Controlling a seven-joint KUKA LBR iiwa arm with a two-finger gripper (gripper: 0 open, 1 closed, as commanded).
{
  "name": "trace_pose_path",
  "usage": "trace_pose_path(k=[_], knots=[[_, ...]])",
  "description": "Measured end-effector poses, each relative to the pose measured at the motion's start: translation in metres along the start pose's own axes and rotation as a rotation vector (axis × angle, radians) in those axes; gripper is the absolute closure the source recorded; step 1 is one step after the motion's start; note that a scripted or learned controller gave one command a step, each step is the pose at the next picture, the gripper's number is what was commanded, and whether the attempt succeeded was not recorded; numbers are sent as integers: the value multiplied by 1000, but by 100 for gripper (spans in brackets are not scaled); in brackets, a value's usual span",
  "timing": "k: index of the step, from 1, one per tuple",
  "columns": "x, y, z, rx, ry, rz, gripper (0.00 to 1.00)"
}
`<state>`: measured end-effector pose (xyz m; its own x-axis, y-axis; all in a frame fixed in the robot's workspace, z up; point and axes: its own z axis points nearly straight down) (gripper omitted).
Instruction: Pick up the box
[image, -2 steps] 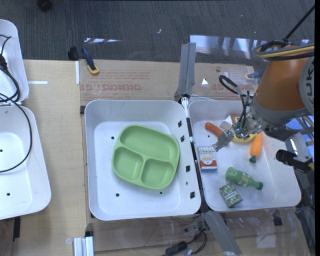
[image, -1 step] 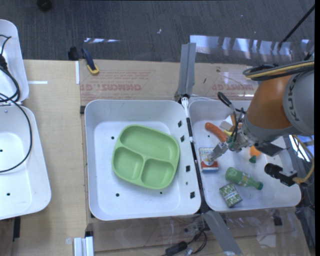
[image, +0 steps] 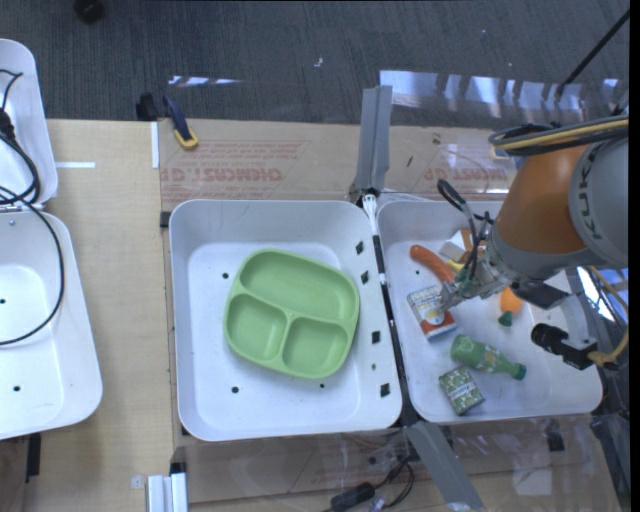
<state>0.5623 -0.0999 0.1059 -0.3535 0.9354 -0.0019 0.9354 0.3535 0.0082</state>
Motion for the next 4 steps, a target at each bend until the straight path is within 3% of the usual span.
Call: trace_pose_path(k=[1, 2, 3, 4], knots=[[0, 0, 0, 0, 0, -1, 0], [-1, 0, -9, 0, -1, 4, 100], [-1, 0, -9, 0, -1, 3, 0], [15, -2, -85, 9, -1, 303, 0]])
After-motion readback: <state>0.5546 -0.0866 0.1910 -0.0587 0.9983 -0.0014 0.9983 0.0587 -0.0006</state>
